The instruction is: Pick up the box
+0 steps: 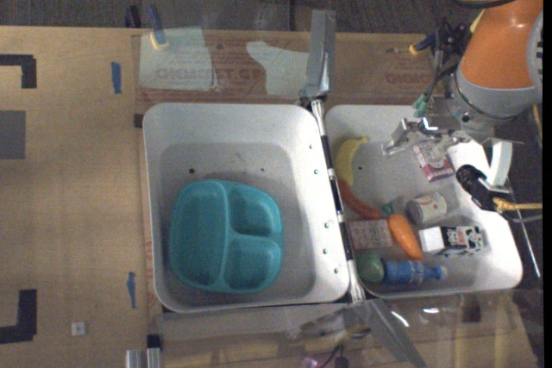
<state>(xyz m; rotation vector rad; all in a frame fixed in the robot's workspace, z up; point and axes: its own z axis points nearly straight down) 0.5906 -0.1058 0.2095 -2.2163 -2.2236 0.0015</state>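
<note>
A small brownish box (pixel 370 233) lies flat in the right bin (pixel 509 271), near its left wall, between a red chili (pixel 356 201) and a carrot (pixel 404 237). My gripper (pixel 412 134) hangs over the upper part of the right bin, well above and to the right of the box and not touching it. It is just left of a pink and white packet (pixel 434 161). Nothing is visibly held in it.
The right bin also holds a banana (pixel 348 158), a small can (pixel 428 208), a black and white carton (pixel 452 240), a blue bottle (pixel 410 273) and a green fruit (pixel 371 268). A teal divided plate (pixel 226 235) lies in the left bin (pixel 164 142).
</note>
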